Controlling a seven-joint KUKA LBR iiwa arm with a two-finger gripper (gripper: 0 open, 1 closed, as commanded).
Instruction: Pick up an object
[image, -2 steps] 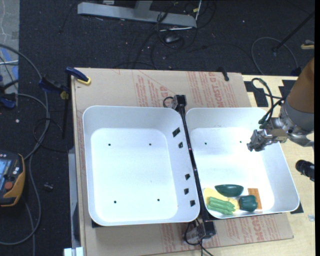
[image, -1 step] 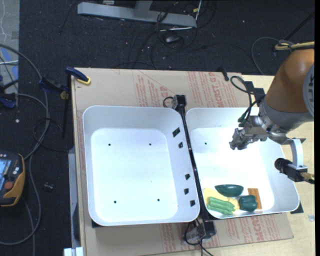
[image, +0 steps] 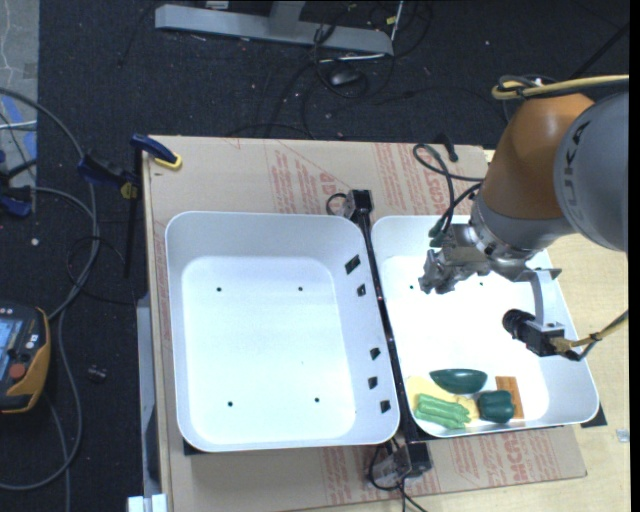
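Green toys (image: 462, 397) lie at the right bin's (image: 560, 330) near edge; the tool (image: 440, 277) hangs above its far end. Best to centre over one toy before descending.

A single fixed camera looks down from above at a slant, set far enough back to take in the whole tabletop (image: 300, 165), both white bins (image: 265, 235) and the surrounding dark floor (image: 80, 90).
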